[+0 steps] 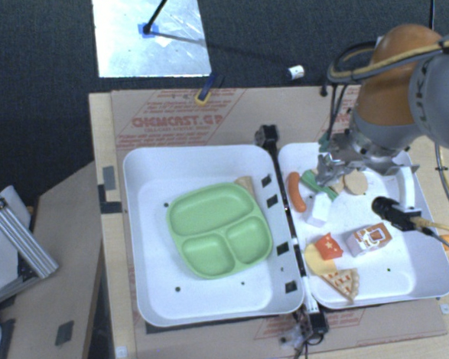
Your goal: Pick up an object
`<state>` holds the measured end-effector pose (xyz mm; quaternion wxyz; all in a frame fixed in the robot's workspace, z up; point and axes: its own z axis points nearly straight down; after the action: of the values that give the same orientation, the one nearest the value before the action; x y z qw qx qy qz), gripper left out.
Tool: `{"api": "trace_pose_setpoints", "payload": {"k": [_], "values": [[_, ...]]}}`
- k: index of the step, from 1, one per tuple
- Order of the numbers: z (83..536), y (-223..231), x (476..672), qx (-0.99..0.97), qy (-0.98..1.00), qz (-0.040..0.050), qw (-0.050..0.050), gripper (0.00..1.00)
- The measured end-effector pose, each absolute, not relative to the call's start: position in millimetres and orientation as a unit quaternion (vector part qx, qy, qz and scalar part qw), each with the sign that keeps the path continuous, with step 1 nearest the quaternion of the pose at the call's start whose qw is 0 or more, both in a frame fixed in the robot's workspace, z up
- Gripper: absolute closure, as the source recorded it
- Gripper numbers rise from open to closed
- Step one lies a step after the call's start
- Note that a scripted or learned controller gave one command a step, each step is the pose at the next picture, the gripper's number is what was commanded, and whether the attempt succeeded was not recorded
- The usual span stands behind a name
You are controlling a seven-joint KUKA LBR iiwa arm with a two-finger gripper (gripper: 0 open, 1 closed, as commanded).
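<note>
While my end effector hovers low at the right bin's far edge over the green piece, nothing looks lifted; I cannot tell its state.

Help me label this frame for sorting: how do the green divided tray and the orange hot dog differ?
The green divided tray lies in the left bin; the hot dog lies in the right bin. The tray is broad, flat and pale green with three compartments; the hot dog is small, narrow and orange-red. The tray sits alone but for a tan piece at its corner; the hot dog lies among other toys. Both lie flat, apart from the gripper.
</note>
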<state>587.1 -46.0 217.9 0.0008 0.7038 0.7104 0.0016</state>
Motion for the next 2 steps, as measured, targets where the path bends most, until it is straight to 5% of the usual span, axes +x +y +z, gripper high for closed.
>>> {"api": "trace_pose_setpoints", "payload": {"k": [2], "values": [[235,49,646.2,0.704,0.710,0.0021,0.001,1.00]]}}
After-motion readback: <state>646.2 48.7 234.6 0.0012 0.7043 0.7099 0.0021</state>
